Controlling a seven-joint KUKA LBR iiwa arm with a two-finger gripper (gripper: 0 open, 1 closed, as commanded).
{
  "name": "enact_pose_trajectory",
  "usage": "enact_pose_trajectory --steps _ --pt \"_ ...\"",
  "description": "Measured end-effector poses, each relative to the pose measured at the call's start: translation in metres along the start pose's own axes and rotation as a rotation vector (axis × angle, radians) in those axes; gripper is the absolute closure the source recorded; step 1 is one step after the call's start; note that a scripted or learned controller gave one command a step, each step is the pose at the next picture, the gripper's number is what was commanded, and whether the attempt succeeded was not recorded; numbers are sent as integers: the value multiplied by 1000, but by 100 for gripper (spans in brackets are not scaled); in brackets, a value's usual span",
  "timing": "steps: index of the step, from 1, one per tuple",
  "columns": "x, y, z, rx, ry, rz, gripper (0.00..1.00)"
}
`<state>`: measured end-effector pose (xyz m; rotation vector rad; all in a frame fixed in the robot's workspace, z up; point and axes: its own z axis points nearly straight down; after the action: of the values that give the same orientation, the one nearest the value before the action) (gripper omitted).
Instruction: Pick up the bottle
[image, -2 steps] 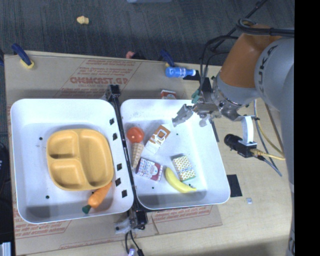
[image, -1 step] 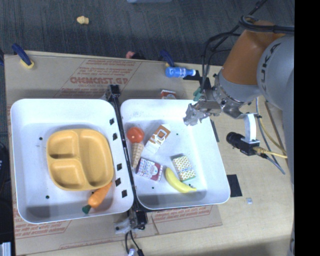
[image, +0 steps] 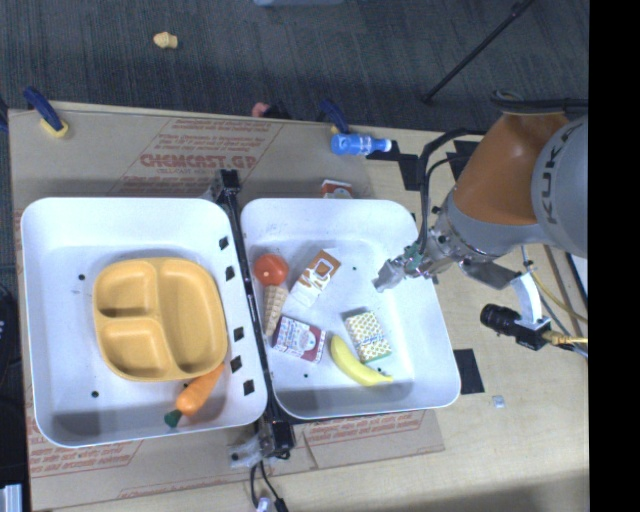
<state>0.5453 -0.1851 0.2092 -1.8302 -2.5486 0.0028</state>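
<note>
The grey arm (image: 520, 190) with its orange band reaches in from the right over the right bin (image: 425, 345), beside the left bin (image: 40, 300) that carries a yellow divided plate (image: 160, 317). The gripper (image: 398, 272) hangs above the right bin's right side, over bare white floor; whether it is open or clenched cannot be told, and nothing shows in its grasp. The blue bottle (image: 358, 145) lies on the bench behind the right bin, well apart from the gripper.

Arm (image: 530, 190) cut off at right edge; carrot (image: 197, 393) partly tucked under yellow plate (image: 160, 317); gripper (image: 392, 276) fingers too blurred to judge.
</note>
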Motion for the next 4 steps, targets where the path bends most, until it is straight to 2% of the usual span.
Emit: enact_pose_trajectory --steps 1,2,3,4 --pt "67 -51 43 1 1 -42 100" --pt "19 -66 6 -2 -3 -255 100" --pt "-9 -55 70 -1 -1 -655 100" --pt "-3 -73 -2 -2 -4 -843 100"
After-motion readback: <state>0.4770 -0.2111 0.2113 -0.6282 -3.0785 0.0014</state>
